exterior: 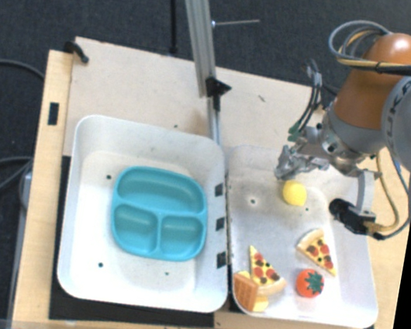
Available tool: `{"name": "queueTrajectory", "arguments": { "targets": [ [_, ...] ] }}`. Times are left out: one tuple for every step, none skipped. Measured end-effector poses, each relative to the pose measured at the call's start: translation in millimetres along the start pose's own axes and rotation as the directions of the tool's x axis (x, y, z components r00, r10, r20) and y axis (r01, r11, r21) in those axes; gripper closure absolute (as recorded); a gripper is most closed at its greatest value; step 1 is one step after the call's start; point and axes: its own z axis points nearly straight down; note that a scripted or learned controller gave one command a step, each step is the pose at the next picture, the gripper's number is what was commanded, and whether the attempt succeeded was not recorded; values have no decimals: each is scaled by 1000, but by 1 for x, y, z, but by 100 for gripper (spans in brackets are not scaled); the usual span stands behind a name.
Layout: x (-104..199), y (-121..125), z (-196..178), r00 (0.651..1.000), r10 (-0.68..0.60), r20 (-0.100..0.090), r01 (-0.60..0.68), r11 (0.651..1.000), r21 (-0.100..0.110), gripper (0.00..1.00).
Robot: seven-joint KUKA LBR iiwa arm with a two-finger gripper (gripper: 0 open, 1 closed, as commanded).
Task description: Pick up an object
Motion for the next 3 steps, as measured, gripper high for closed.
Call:
{"name": "queueTrajectory", "arguments": {
  "targets": [
    [55, 14, 7, 1000, 0, 0, 0, 1000, -1, 100],
    [102, 18, 11, 1000, 0, 0, 0, 1000, -1, 100],
    [156, 20, -1, 1000, -1, -1, 1, 1000, -2, 100]
  ]
}}
